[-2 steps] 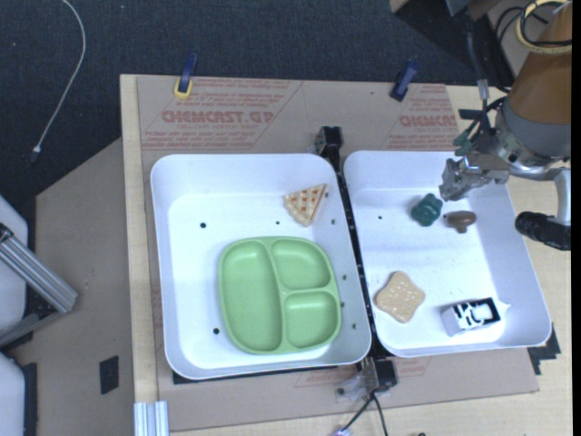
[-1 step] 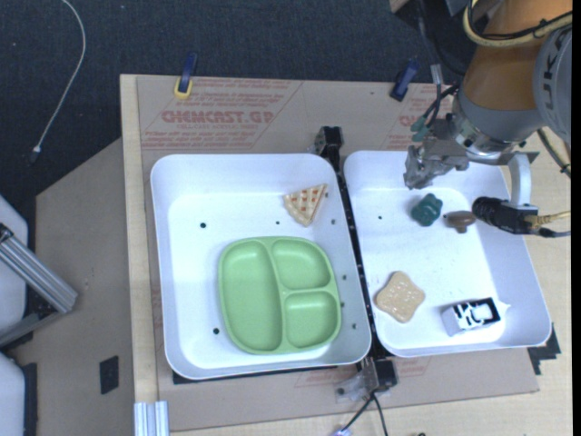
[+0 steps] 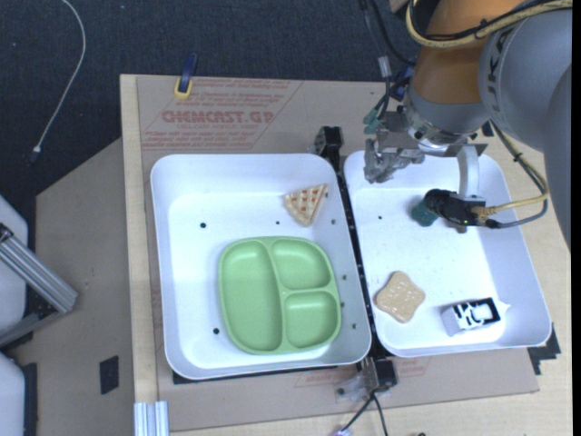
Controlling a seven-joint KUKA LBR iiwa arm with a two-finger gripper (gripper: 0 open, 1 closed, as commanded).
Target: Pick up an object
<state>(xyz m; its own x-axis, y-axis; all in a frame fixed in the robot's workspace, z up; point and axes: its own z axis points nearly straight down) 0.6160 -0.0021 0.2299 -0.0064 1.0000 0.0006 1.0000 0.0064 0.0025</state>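
pincer [image 3: 383, 166] above right bin [image 3: 508, 271] far-left corner | open or clenched: cannot tell | waffle [image 3: 306, 203] lies view-left across the wall, probably nearest | toast [image 3: 399, 296] farther, toward camera

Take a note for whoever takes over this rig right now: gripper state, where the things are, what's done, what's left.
Gripper: at the far-left corner of the right bin, with none of the things under it.
Right bin: toast front left, black-and-white block front right.
Left bin: green plate in the middle, waffle wedge behind it, apart.
Done: nothing lifted yet.
Left: pick up any one thing.
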